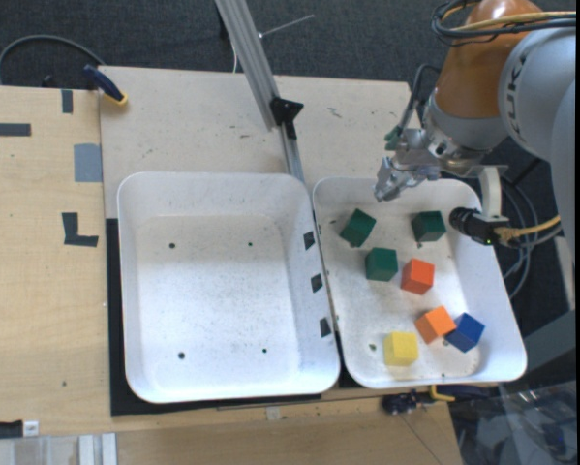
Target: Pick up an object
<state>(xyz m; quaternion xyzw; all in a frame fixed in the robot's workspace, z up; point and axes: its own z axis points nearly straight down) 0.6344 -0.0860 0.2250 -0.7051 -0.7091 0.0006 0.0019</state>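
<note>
Gripper (391,184) over right bin (498,303) far rim; finger state can't tell. Nearest obj: green cube (357,228), just below-left of tip w/ second green cube (428,226) below-right.

The right bin (493,289) is crowded: three green cubes (358,228) (428,226) (381,263) stand across its far half, with two orange cubes (417,276) (434,324), a blue cube (466,331) and a yellow cube (400,348) nearer. Narrow gaps separate most; blue touches orange. The left bin (212,289) offers open floor.
</note>
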